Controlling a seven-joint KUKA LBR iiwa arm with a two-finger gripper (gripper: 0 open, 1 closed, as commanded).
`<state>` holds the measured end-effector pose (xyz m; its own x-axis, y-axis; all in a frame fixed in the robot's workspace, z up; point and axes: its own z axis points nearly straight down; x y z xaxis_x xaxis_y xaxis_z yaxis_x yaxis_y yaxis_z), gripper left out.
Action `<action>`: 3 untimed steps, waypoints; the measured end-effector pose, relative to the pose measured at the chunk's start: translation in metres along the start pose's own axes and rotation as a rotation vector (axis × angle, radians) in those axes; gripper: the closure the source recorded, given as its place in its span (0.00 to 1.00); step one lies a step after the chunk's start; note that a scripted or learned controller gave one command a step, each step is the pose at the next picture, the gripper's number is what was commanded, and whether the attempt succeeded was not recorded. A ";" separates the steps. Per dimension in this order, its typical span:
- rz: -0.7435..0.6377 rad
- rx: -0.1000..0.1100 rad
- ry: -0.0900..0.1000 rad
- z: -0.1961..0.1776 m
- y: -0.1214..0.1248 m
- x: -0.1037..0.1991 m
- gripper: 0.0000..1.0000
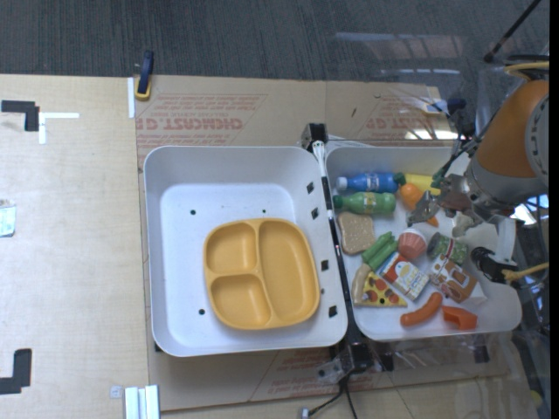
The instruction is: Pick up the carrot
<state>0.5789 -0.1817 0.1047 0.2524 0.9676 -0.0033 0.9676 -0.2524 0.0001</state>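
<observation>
Orange and untouched, the carrot [423, 310] lies near the right bin's [502, 318] front edge while the gripper [425, 214], whose state I cannot tell, hovers well apart above other toys, so the pick is not begun.

Left bin [166, 260]: smooth white plastic, faint sheen on walls. Inside it, yellow divided plate [260, 272]: matt, smooth plastic. Right of that bin, second white bin [502, 308], same plastic, packed with glossy plastic toy food; carrot [460, 319] there looks smooth, orange, plastic. Under both bins, brown corrugated cardboard [218, 116], matt, red print. Left of left bin, pale wood-look benchtop [65, 260], matt. Arm [515, 142] casing orange, satin.
</observation>
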 end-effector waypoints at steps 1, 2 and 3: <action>0.001 0.002 -0.001 -0.008 0.000 -0.001 1.00; 0.001 0.002 -0.001 -0.008 0.000 -0.001 0.00; 0.000 0.003 -0.002 -0.017 0.000 -0.001 1.00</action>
<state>0.5788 -0.1832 0.1219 0.2520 0.9677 -0.0056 0.9677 -0.2520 -0.0027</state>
